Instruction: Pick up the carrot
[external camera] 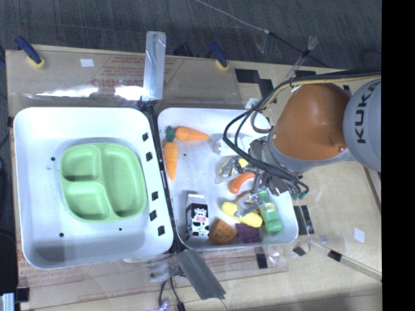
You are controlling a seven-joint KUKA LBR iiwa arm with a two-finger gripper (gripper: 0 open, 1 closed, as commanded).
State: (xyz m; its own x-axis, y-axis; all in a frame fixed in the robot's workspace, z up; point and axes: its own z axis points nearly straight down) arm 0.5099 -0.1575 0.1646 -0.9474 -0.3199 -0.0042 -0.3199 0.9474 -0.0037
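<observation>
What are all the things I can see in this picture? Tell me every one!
shallow white plastic bins: 2, white, side by side on the bench
green divided plastic plate: 1, green, left bin
orange toy carrots: 2, orange with green tops, right bin's upper left
small cow-print milk carton: 1, black and white, right bin's lower left
green toy bottle: 1, green, right bin's lower right
blue clamps: 2, blue, bench's far edge
grey robot arm: 1, grey with orange band, right
</observation>
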